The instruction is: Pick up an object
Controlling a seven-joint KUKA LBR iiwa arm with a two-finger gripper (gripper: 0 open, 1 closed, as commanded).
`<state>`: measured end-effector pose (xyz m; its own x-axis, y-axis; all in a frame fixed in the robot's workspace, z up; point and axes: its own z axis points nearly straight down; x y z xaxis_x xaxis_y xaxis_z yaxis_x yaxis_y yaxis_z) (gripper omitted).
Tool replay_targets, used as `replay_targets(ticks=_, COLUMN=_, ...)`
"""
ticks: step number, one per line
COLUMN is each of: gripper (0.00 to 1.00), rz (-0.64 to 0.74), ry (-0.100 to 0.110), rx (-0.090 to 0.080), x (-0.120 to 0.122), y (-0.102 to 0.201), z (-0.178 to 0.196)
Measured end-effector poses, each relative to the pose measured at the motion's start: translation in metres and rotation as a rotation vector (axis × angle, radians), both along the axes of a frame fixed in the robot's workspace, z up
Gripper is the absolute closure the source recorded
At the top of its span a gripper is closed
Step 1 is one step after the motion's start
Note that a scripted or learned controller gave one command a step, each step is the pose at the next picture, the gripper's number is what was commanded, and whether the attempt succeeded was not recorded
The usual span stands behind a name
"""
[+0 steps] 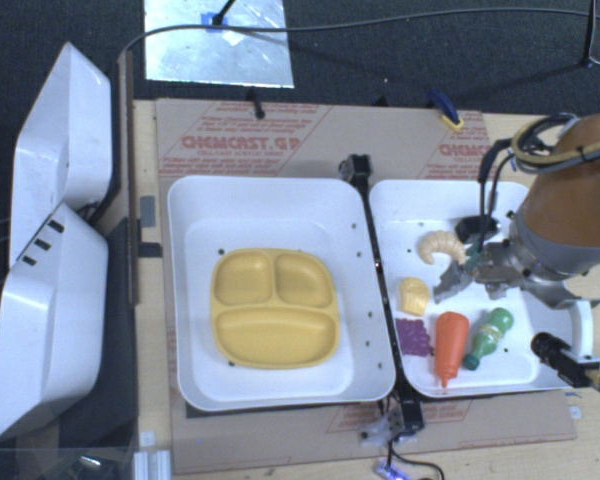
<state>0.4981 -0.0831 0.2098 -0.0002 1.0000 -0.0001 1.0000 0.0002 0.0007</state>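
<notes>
Grey arm [570, 208] reaches leftward; gripper [458, 280] above carrot [450, 346].

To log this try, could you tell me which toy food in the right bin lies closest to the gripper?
The croissant: the gripper hangs just below it, while the carrot, green bottle and purple grapes lie farther down.

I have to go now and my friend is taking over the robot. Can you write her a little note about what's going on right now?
Gripper: low over the right bin, fingers apart, nothing between them.
Toys in the right bin: croissant, small yellow piece, purple grapes, carrot, green bottle.
Left bin: yellow divided plate.
Done: nothing picked up yet.
Left: close on one toy and lift it. The yellow piece and the croissant look nearest.
</notes>
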Motion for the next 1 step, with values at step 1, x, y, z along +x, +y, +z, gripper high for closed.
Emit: replay_targets(ticks=1, gripper=0.0, rz=-0.002, ry=0.0, rx=0.0, x=0.0124, y=-0.0349, z=-0.0044)
